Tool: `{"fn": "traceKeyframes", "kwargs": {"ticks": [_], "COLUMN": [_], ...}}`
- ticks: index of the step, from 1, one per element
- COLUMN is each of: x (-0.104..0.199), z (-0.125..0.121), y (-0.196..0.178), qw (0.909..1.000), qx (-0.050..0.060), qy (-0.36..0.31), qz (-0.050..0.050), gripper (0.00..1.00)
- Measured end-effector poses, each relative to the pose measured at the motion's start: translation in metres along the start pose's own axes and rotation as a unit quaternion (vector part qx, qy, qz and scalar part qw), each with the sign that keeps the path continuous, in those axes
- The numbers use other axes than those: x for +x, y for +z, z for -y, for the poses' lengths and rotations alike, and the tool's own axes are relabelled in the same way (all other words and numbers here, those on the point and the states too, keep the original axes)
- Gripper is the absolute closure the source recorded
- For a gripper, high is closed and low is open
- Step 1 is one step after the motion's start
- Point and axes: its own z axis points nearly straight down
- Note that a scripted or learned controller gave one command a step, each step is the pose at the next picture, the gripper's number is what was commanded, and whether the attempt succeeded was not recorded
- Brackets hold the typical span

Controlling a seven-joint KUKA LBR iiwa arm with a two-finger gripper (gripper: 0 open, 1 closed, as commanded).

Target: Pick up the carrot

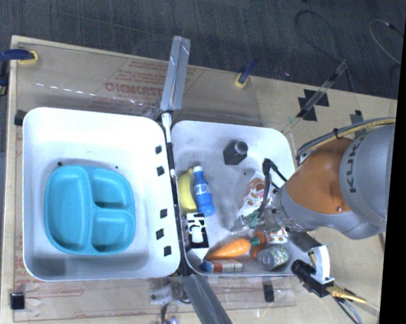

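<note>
We see orange tapered carrot (229, 248) lying flat near front wall of right white bin (216, 134), beside crumpled metal can (274, 257). Grey arm with orange band (328, 186) hangs above bin's right side, likely positioning for pick; jaws hidden, state unclear. Blue compartment tray (91, 209) sits apart in left bin.

Grey arm (360, 185), orange-banded wrist, angled steeply downward.
</note>
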Motion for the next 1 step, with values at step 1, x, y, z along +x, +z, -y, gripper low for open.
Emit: {"fn": "traceKeyframes", "kwargs": {"ticks": [1], "x": [0.0001], "z": [-0.0001], "y": [0.0], "qw": [1.0], "qx": [0.0], "qy": [0.0], "qz": [0.0], "gripper": [0.0]}}
